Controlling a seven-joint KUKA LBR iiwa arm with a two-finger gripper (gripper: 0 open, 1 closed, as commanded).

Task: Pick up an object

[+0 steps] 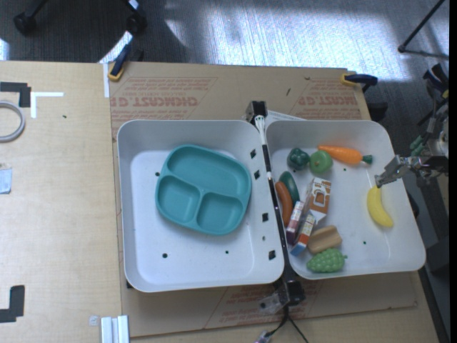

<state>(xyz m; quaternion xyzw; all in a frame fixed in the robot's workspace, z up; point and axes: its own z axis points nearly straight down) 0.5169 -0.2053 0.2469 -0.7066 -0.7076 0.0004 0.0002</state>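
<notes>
Nearby, end effector (392, 174) above right bin's (400, 252) rim, beside banana (379, 207).

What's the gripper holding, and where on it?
Nothing. The gripper sits at the right bin's edge, above the banana, with no object between its fingers.

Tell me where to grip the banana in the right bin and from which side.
Grip the banana across its thick middle, coming straight down from above. It lies flat and alone on the bin floor, long axis running roughly top to bottom, so close the fingers across its narrow width.
</notes>
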